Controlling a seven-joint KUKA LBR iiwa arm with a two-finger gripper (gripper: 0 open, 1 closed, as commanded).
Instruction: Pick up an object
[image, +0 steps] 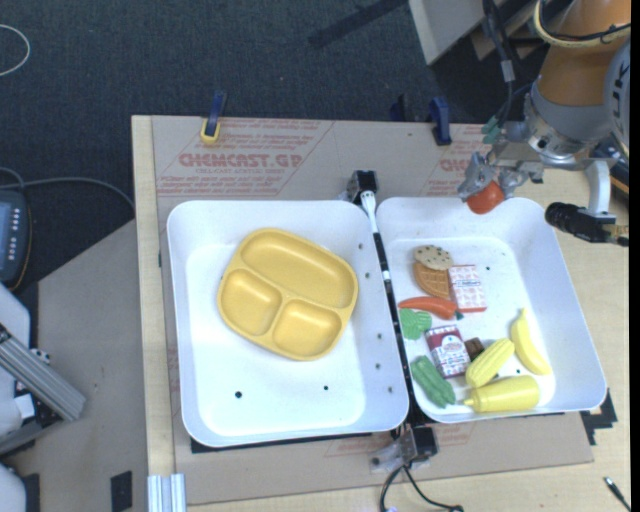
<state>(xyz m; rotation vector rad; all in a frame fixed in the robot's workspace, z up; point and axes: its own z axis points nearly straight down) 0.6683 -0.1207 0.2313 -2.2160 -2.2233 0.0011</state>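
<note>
Apparently a grab: gripper (487, 190) fingers pinch a small round red-orange toy (485, 199), raised over the right white bin's (572, 290) far edge, well apart from the food toys heaped below.

Grey arm (565, 110), orange band above wrist, dark cables, metal gripper (493, 180)

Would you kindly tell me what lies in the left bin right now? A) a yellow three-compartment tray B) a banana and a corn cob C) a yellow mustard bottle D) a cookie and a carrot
A: the yellow three-compartment tray lies alone in the left bin, while the banana, corn cob, cookie, carrot and mustard bottle sit in the right bin.
</note>
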